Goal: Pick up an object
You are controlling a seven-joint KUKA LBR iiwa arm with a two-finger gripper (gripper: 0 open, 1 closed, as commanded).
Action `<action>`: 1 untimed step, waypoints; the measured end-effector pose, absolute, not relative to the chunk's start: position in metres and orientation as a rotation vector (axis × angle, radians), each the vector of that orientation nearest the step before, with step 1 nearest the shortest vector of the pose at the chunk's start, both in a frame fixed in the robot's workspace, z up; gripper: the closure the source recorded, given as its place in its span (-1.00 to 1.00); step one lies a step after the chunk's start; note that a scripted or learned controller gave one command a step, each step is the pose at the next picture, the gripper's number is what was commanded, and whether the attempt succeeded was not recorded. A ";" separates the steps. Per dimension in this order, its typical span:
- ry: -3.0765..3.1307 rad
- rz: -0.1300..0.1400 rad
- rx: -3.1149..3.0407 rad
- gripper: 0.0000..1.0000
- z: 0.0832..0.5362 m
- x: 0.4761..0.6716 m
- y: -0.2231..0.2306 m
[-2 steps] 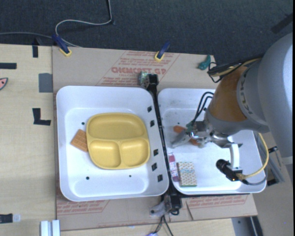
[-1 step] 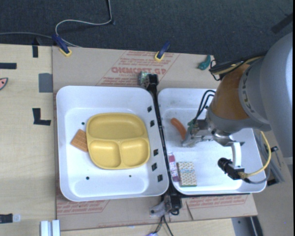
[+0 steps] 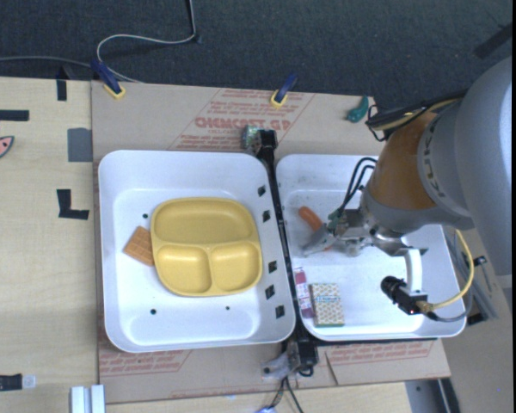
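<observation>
Two shallow white plastic bins sit side by side on a cardboard sheet over the pale wood desk. Left bin: a glossy yellow tray, rounded-rectangular, moulded into three compartments, lies flat near the centre; a thin tan wafer-like square, ridged in texture, pokes out from under its left edge, touching it. Right bin: a small orange cylindrical piece lies near the upper left, tilted; a flat rectangular packet with pale printed face rests near the front left corner, just beside a narrow pinkish strip against the bin wall. The grey arm, orange band above the wrist, reaches in from the right; the end effector is low over the right bin floor, just below the orange piece and apart from it. Metallic fingers point left; whether they are spread or pressed together, cannot tell. Nothing visibly between them. Black cables loop around the wrist.
</observation>
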State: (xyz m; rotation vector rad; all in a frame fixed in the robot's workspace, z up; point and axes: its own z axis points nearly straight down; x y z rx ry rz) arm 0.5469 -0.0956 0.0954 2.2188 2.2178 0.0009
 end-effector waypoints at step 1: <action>2.220 0.001 2.220 1.00 0.105 0.547 -0.095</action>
